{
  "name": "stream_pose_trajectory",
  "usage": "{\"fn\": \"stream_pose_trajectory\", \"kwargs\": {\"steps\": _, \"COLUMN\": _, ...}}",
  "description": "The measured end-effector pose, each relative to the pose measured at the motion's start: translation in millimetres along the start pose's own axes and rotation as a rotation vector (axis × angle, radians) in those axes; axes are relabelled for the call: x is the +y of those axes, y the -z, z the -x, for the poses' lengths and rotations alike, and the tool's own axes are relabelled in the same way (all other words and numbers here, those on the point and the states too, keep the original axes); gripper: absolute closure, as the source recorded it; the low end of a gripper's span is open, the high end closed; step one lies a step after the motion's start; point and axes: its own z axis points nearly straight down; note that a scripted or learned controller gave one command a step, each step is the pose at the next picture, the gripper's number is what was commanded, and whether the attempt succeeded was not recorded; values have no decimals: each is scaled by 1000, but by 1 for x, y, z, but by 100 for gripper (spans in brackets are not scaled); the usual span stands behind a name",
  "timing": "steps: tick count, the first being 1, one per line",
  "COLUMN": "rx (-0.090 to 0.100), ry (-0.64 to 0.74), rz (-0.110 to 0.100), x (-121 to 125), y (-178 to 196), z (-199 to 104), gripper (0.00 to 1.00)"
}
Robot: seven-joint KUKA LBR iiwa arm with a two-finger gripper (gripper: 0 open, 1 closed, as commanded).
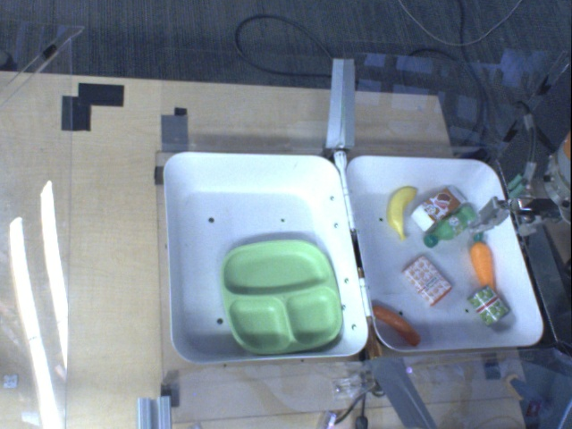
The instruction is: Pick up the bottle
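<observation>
Wooden bench (89,266), right bin (509,172) crowded, green bottle (450,225) near its far-right rim, gripper (500,211) just beside it, grasp state indiscernible, open floor mid-bin.

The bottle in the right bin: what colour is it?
Green, with a white cap end; the bottle shows best in the camera view, lying beside the banana.

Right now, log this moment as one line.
tool: right bin's edge | green bottle: lying in right bin, not held | stage: approach

A tray (279,298) is lying in the left bin (192,195); the bottle (450,226) is lying far in the right bin (380,181), right of a banana (400,211).
</observation>
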Motion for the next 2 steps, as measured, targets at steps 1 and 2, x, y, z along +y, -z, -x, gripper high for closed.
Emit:
{"fn": "stream_pose_trajectory", "kwargs": {"steps": 1, "rx": 0, "ry": 85, "rz": 0, "x": 45, "y": -122, "z": -15, "gripper": 0}}
{"fn": "stream_pose_trajectory", "kwargs": {"steps": 2, "rx": -1, "ry": 349, "rz": 3, "x": 67, "y": -145, "z": 0, "gripper": 0}}
